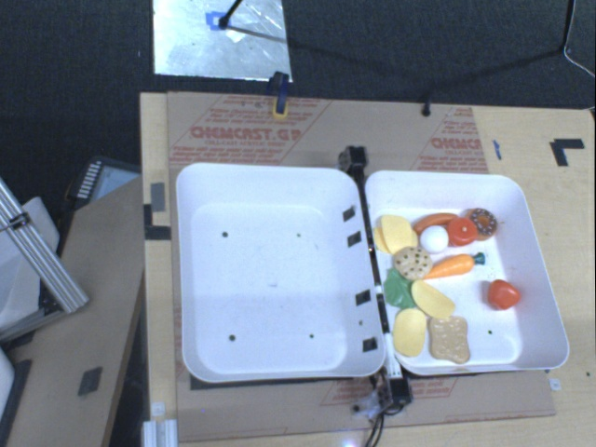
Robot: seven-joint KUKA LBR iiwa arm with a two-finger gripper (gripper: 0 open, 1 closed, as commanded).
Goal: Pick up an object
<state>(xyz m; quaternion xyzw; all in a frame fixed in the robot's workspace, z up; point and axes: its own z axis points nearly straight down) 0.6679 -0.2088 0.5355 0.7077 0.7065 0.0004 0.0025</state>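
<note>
Bench (521, 128) with left bin (270, 171) beside right bin (535, 250) of toy food (430, 298); gripper state beyond telling.

One fixed overhead camera looks down slantwise on both bins (372, 250).

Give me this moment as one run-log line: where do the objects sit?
task: pick up an object | right bin: toy food, incl. carrot, tomato, white egg, toast slice | nothing lifted

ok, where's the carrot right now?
In the right bin, mid-bin: the carrot lies just below the white egg, right of the cookie.
</note>
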